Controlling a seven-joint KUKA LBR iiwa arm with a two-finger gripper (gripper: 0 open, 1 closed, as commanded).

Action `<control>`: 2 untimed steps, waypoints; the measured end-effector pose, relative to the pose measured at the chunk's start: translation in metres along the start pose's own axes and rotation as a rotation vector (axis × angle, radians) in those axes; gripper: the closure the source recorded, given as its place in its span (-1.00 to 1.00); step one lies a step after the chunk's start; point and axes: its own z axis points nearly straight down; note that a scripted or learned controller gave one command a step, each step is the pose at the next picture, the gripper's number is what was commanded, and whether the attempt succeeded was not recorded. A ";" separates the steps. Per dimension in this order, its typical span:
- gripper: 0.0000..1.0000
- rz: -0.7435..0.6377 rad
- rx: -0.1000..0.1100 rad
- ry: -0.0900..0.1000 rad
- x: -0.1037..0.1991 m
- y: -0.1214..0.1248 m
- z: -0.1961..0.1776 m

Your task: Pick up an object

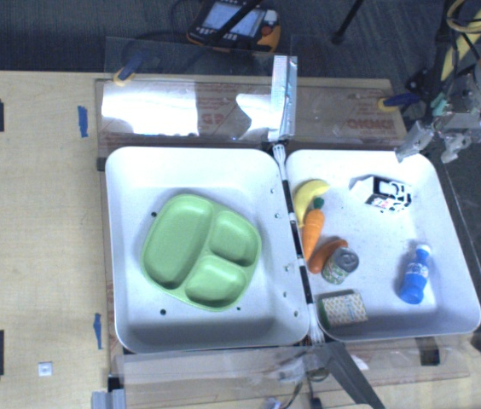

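My gripper (433, 147) hangs over the far right corner of the right bin (455, 228), with its fingers spread open and nothing between them. Below it in that bin lie a black-and-white packet (388, 192), a yellow banana (310, 195), an orange carrot (313, 229), a tin can (340, 265) on its side, a blue bottle (414, 273) and a green-patterned pad (343, 308). The packet is the nearest of these to the gripper, a little to its left and nearer the front.
The left bin (130, 194) holds a green divided tray (202, 250). A clear upright panel (281, 100) stands behind the bins. A tablet (230, 21) and cables lie on the floor beyond the bench.
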 end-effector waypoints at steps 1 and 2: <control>-1.00 0.086 -0.001 -0.001 -0.016 -0.046 0.079; -1.00 0.067 -0.001 0.000 0.001 -0.125 0.097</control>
